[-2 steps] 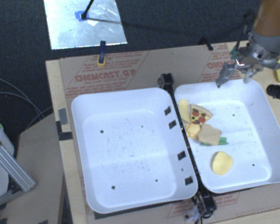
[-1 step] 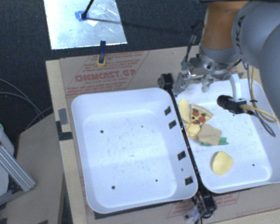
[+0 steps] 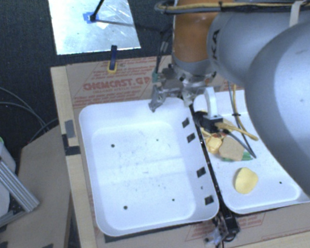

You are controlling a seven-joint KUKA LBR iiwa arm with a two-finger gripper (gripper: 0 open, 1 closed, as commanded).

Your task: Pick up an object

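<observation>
Your gripper [image 3: 180, 93] hovered above the bins' shared far edge; whether its fingers were parted you couldn't tell. Probably best to descend squarely over the yellow object [image 3: 245, 180] near the right bin's [image 3: 279, 192] front edge.

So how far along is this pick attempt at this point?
Nothing looks picked yet. The yellow round object lies in the right bin, and a clutter of items sits near the divider. In hand: the arm has its claw over the bins' far edge, near the divider; no object shows in it. Left: descend onto an item, grip it and lift it.
</observation>
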